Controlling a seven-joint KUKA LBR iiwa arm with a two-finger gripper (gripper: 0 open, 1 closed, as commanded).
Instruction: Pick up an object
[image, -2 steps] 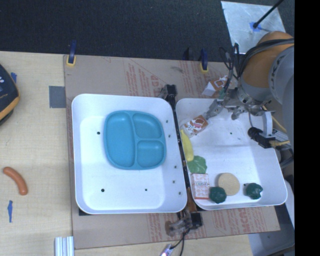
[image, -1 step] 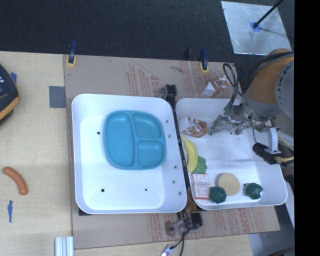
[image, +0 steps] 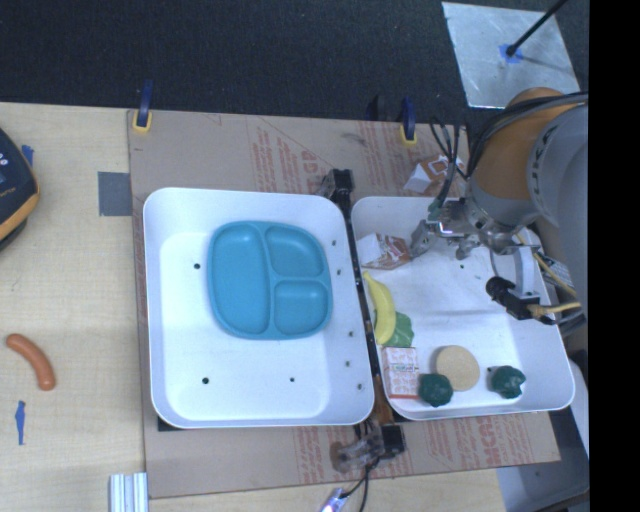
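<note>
Pincer hovers at the far end of the right bin

Down at the near edge of the right bin (image: 560, 400) sit the closest pieces: a dark green lump (image: 436, 389), a round tan cookie (image: 458, 366) touching it, and a second green lump (image: 507, 381) off to the right. Just left of them lies a small red-and-white packet (image: 401, 371), and beyond that a yellow banana (image: 381, 307) runs along the bin's left wall with a green leafy piece (image: 402, 328) pressed against its near end. Over at the far left corner of this bin there's a crumpled wrapper (image: 383, 250). The grey arm (image: 560, 150) with its orange band comes in from the right, and the pincer (image: 447, 232) is over the far part of the right bin, close to the wrapper; whether its fingers are apart or together, I cannot tell, and nothing shows between them. Across in the left bin (image: 170, 400) lies a blue divided plate (image: 268, 279), alone. Out on the wooden tabletop (image: 70, 300), well left of both bins, rests a sausage (image: 31, 360).
</note>
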